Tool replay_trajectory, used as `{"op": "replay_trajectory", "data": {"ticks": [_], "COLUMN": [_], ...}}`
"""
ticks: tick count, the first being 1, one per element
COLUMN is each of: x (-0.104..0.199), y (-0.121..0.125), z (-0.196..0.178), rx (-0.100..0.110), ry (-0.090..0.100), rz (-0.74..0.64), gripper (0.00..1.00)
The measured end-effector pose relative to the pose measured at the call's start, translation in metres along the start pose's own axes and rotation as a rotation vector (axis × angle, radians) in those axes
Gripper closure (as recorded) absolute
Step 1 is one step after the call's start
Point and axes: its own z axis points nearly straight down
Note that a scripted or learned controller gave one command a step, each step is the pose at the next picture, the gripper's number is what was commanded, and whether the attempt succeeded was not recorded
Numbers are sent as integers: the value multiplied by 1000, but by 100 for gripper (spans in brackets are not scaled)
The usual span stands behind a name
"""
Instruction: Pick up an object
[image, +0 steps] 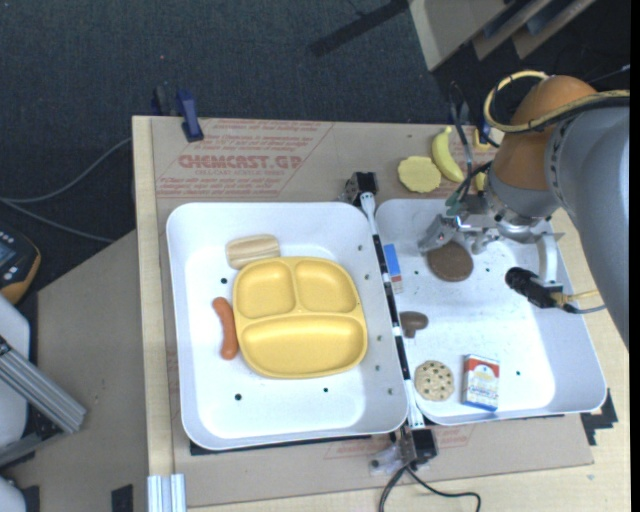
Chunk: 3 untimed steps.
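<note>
1. The tabletop (260, 155) carries two white bins side by side.
2. The left bin (200, 400) holds a yellow divided tray (298, 316), a sausage (226, 327) and a bread piece (252, 249).
3. The right bin (560, 370) holds a brown round object (450, 264), a cookie (434, 380) and a small box (482, 382).
4. The gripper (462, 232) is right above the brown round object; I cannot tell if its fingers are open.

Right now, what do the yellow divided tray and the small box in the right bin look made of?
Yellow tray: likely moulded plastic, smooth with a soft sheen and rounded compartments. Small box: looks like printed cardboard, with flat faces and crisp edges; it could be a plastic toy.
</note>
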Motion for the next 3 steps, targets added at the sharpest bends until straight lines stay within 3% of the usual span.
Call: {"op": "replay_trajectory", "data": {"ticks": [1,2,3], "x": [19,-24,-6], "y": [-24,-10,1], "z": [0,0,0], "rx": [16,10,10], "ry": [0,-5,-2], "rz": [12,17,12], "gripper": [0,0,0]}}
